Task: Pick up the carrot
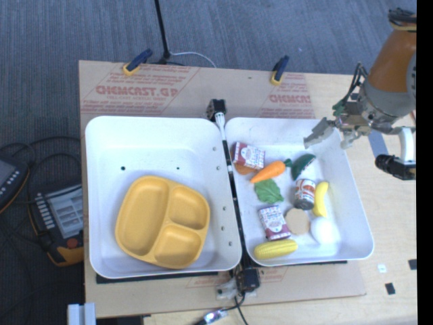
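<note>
The carrot [268,171] lies slanted, leafy end up-right (in the right bin [352,181]), while the gripper [331,133] hovers open, holding nothing.

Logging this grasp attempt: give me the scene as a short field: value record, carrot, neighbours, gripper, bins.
carrot: orange, lying tilted in the right bin, upper left part
touching carrot: red packet at its upper left; green leaf just below
other items in right bin: can, banana, corn cob, egg
gripper: above the right bin's upper right corner, apart from the carrot, nothing held
left bin: holds a yellow divided plate
</note>
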You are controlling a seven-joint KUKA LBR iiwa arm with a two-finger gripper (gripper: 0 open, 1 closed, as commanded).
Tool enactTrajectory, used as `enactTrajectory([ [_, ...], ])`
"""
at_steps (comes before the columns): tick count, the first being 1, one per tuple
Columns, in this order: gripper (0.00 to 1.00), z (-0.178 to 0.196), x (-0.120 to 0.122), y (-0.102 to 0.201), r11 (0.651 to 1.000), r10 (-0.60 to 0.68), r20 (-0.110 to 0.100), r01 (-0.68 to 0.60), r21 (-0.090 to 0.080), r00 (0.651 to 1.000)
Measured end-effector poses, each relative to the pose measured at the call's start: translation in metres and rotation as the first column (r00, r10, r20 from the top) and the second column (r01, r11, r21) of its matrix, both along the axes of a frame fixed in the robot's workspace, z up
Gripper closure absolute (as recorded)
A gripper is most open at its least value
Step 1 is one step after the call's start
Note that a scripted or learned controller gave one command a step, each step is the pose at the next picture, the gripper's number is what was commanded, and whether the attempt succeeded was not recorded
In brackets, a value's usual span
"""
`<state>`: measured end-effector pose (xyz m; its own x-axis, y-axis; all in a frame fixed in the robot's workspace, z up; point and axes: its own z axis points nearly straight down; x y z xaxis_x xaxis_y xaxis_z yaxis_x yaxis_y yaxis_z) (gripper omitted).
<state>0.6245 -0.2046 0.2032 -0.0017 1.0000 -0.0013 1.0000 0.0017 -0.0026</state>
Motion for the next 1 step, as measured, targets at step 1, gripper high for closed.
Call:
enactTrajectory([
  [1, 0.00, -0.1119, 0.0228, 0.0644, 0.990, -0.141, 0.008, 0.141, -0.004, 0.990],
])
